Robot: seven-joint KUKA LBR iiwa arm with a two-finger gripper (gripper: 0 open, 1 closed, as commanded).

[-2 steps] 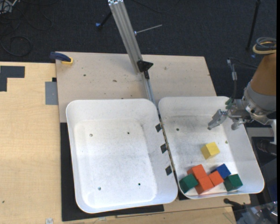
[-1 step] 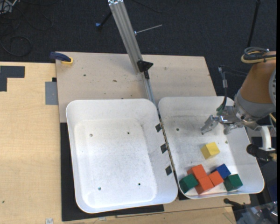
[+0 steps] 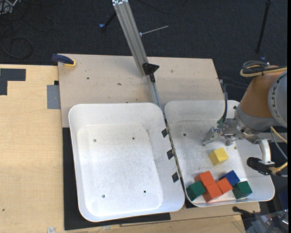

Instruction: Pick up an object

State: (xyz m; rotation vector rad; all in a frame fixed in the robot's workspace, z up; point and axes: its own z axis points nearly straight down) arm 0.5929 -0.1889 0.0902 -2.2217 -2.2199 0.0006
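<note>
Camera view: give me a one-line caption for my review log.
Gripper low over the right bin, beside a yellow block; orange, green and blue blocks clustered at the bin's near edge.

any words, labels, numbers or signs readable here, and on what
None can be read.
The checkered tag atop the slanted aluminium rail bears a pattern, not letters.
The coloured blocks in the right bin, the left bin and the gripper carry no visible print.

Two white bins (image 3: 119, 210); the right one holds one yellow block (image 3: 218, 156), two orange (image 3: 212, 187), two green (image 3: 196, 190), one blue (image 3: 232, 177).
</note>
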